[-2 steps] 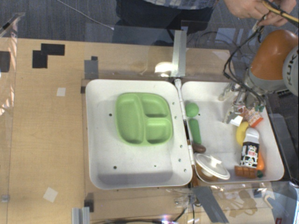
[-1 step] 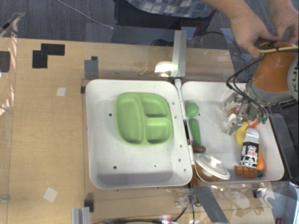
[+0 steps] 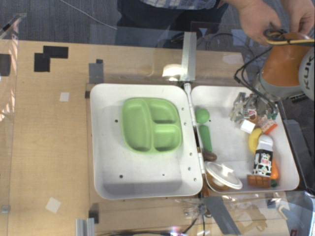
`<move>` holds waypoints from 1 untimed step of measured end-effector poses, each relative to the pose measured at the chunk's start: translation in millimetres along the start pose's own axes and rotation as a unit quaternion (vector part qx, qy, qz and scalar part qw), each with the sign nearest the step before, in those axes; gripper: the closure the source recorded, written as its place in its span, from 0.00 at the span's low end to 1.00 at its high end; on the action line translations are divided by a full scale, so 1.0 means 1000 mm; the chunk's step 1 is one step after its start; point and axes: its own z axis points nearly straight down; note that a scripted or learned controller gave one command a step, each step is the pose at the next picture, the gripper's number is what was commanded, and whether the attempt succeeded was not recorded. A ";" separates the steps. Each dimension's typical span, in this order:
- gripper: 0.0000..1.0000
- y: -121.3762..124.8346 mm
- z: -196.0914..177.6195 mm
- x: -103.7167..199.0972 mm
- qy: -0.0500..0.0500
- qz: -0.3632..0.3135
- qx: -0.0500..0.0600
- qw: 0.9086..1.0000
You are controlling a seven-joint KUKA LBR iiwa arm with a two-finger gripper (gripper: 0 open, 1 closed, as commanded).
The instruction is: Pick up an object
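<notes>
My gripper [image 3: 247,111], silvery and hanging from the orange-banded wrist [image 3: 285,65], is low over the far right part of the right bin [image 3: 224,141]. Just below it lie a small white block [image 3: 247,126], a yellow banana [image 3: 253,140] and a red-orange piece [image 3: 268,128]. A white bottle with a black cow print [image 3: 264,157] lies further toward the front. Beside it are a carrot [image 3: 274,171] and a brown waffle-like piece [image 3: 258,181]. I cannot see anything held in the gripper.
A green utensil [image 3: 203,132], a brown lump [image 3: 210,156] and a lidded bowl [image 3: 222,176] line the right bin's left side. The left bin [image 3: 98,146] holds a green divided plate [image 3: 150,125]. A person's hands [image 3: 261,18] are at the arm's wrist cables.
</notes>
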 end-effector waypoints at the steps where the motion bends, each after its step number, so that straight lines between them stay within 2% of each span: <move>1: 0.00 0.001 0.008 0.009 0.010 0.000 -0.002 1.000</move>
